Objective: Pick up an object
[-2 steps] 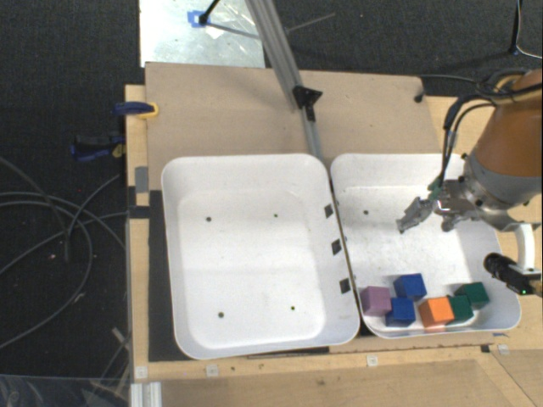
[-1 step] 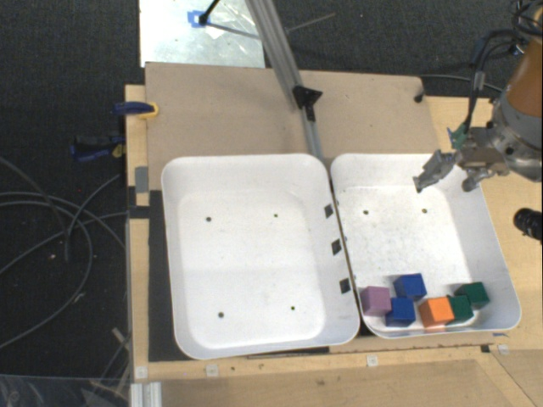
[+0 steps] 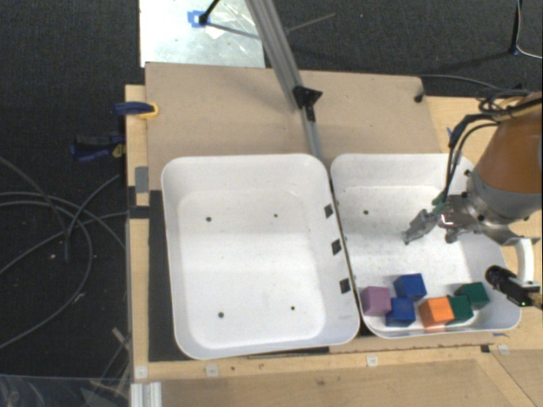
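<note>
Since nothing sits between the fingers of the gripper point(image 3: 431, 227), the pick is judged to be at its approach stage: no object has been grasped or lifted, and descent, closure and lift all remain. The gripper hangs over the middle of the right bin point(image 3: 382, 181), above bare floor, with its two fingers spread apart and released; one fingertip points toward the bin's left wall, the other lies nearer the right wall. The candidate objects are clustered along the near edge of the right bin, toward its near right corner: a purple block point(image 3: 376, 299), two blue blocks point(image 3: 410, 286) point(image 3: 401, 311), an orange block point(image 3: 437, 311) and two green blocks point(image 3: 473, 293) point(image 3: 460, 308). Several of these appear to touch one another, though the resolution is too coarse to confirm each contact. The upper blue block is the nearest to the gripper, lying between it and the near edge, clearly apart from the fingertips. The left bin point(image 3: 182, 181) carries no blocks.
</note>
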Available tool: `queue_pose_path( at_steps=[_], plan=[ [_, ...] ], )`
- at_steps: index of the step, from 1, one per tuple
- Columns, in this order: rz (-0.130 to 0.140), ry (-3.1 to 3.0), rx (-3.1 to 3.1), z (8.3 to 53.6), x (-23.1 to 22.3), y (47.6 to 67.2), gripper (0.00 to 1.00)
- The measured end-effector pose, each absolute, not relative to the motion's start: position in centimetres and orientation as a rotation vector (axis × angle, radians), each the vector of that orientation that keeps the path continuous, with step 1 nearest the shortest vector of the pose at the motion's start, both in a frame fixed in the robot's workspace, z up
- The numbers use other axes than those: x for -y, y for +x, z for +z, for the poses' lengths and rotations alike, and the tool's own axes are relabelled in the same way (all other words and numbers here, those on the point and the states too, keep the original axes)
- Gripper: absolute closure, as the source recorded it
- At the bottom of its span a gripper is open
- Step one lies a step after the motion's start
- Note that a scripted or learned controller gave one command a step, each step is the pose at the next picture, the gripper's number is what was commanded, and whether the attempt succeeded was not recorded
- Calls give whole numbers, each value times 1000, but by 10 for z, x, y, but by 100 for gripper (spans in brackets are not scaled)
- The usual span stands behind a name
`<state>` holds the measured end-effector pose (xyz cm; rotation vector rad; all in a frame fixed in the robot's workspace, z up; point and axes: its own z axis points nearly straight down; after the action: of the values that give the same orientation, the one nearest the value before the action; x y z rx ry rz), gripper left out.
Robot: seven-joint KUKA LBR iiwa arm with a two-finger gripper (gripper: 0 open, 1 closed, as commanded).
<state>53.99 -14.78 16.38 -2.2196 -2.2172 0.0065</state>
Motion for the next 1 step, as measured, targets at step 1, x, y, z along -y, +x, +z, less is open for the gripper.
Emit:
queue_pose_path(
  at_steps=[1],
  plan=[
    [3, -2217, 2220, 87, 125, 500, 0]
  ],
)
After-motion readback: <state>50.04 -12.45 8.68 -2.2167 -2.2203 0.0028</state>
